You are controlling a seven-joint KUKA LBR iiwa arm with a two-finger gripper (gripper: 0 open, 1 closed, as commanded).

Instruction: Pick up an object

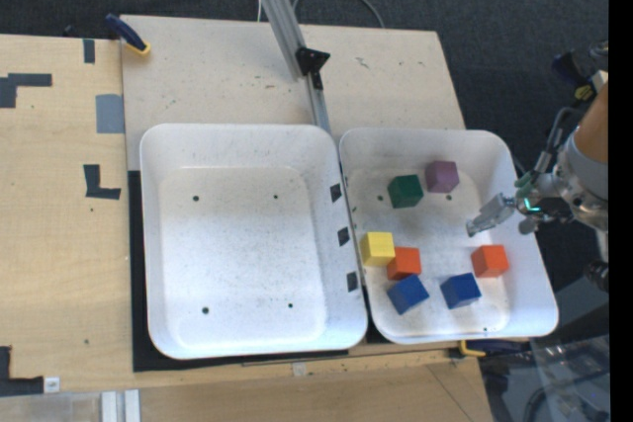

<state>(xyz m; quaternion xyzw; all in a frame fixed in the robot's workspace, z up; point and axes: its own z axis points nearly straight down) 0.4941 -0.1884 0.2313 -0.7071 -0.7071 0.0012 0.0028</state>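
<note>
Gripper [492, 215] hung over the right bin [495, 145] near its right wall; can't tell jaw state, nothing seen held. Nearest pick, orange cube [490, 260], sat just below the jaws in view, near the bin's right wall.

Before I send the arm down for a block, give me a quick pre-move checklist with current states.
1. Blocks lie in the right bin: ok.
2. hand sits over that bin's right side: ok.
3. Nothing between the hand's fingers: ok.
4. Finger opening: cannot tell.
5. Nearest target, the orange block, stands apart from the blue block: ok.
6. Yellow block touches its orange neighbour: not ok for a clean pick.
</note>
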